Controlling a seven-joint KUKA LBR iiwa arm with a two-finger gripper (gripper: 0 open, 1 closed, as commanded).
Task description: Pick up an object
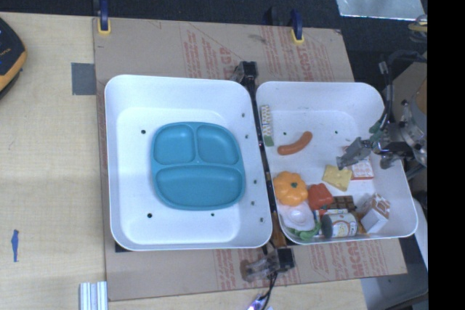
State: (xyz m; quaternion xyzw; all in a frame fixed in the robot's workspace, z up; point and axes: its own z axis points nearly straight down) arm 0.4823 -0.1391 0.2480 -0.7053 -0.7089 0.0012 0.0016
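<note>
Nearest the lens, at the lower rim of the right bin [330, 94], a dark jar [338, 224] lies on its side, with a small carton [376, 208] just to its right and a white and green piece [298, 220] to its left. Above those sit an orange pepper [290, 187] and a red block [320, 196], touching or nearly so. A yellow wedge [336, 177] lies just right of the red block, and a white card with red print [361, 170] is beside the wedge. Further up, a sausage [294, 143] rests alone on the bin floor, with a narrow label strip [266, 123] against the left wall.

From the right the gripper [356, 154] reaches over the right bin, its tips low above the wedge and the card. Its fingers look parted, with nothing seen between them; whether the tips touch the floor cannot be told.

Beside it, the left bin [123, 221] holds a blue tray [197, 164] with three compartments, lying flat near the middle. Both bins rest on a cardboard sheet [182, 47] held by two blue clamps [103, 14] at the far edge.
</note>
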